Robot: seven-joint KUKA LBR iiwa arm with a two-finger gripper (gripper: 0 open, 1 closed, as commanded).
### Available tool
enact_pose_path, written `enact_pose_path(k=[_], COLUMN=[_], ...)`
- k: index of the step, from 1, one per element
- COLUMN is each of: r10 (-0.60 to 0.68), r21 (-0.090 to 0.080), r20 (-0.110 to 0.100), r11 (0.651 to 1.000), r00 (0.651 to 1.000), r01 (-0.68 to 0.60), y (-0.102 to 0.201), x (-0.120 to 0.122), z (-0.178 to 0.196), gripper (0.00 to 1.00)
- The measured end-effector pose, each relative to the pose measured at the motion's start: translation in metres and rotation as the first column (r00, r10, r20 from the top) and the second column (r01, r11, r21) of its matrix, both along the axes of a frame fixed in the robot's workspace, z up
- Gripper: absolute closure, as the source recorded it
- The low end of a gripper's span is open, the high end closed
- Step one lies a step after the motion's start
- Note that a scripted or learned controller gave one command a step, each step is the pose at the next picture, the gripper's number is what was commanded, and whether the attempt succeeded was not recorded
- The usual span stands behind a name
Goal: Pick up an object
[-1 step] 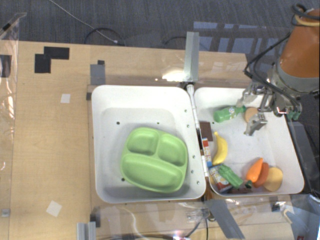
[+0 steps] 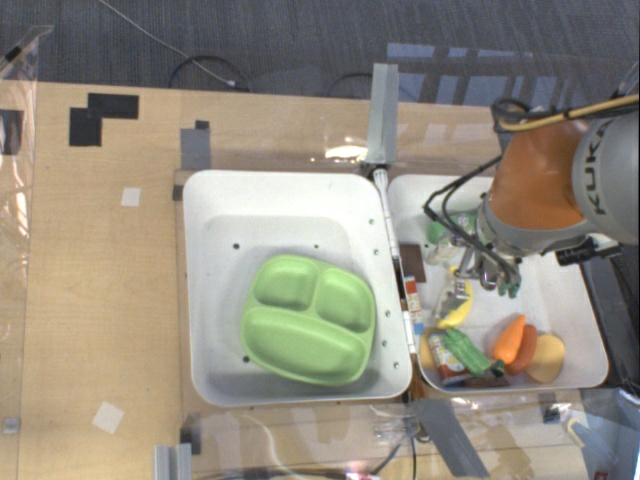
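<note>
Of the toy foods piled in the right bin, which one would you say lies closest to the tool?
The yellow banana, just below the tool. The carrot and the green packet lie farther toward the bin's front edge.

Divided plate (image 2: pixel 310 320) in left bin (image 2: pixel 215 208); toys in right bin's (image 2: pixel 590 353) near corner.

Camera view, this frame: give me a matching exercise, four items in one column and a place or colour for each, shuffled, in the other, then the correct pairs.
Column one:
1. divided plate
2. carrot
3. banana
4. gripper

Column two:
A. yellow, in the right bin, just below the gripper
B. orange, near the right bin's front edge
C. green, lying in the left bin
D. above the right bin, at the end of the arm with the orange band

Right pairs: 1-C, 2-B, 3-A, 4-D
</note>
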State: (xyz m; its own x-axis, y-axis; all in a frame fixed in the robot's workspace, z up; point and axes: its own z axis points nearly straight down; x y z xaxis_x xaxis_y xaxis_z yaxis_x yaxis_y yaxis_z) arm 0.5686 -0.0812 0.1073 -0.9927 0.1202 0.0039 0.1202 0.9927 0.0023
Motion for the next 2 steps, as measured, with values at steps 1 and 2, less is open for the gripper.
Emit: enact_pose_path(k=[1,2], r10=[-0.055,-0.049], r21=[-0.006,-0.008], r20=[0.023,0.041], r11=[0.998,0.999], r00=[0.998,0.998], r01=[0.055,0.050], y=[-0.047,-0.046], x=[-0.051,-0.045], z=[-0.016,-0.002], gripper=[0.00,1.00])
